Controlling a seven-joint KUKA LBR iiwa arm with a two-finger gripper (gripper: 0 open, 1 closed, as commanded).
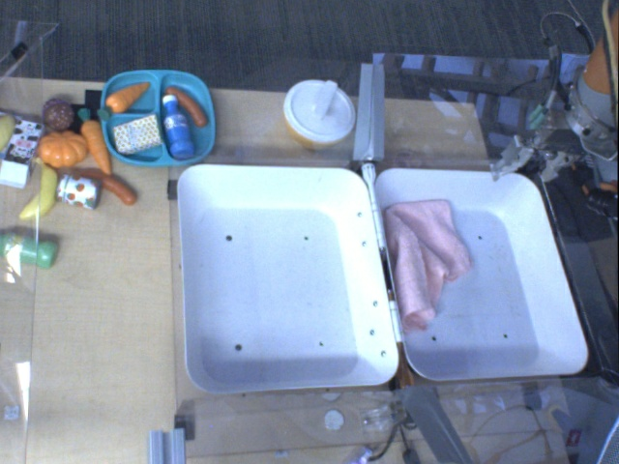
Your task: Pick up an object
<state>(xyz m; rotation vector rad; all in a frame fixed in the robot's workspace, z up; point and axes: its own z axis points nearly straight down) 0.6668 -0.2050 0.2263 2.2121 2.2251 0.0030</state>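
A crumpled pink cloth [426, 257] lies in the right bin [542, 288], against its left wall. My gripper [529, 161] hangs over the far right corner of that bin, at the end of the grey arm coming in from the upper right. It is open, with nothing between its fingers. It stands well apart from the cloth, up and to the right of it.
The left bin [280, 278] sits beside the right one, with a metal divider [368, 114] behind the seam. On the bench at left are a blue plate of toy food [158, 116], loose toy vegetables [77, 162] and a white lidded cup [320, 112].
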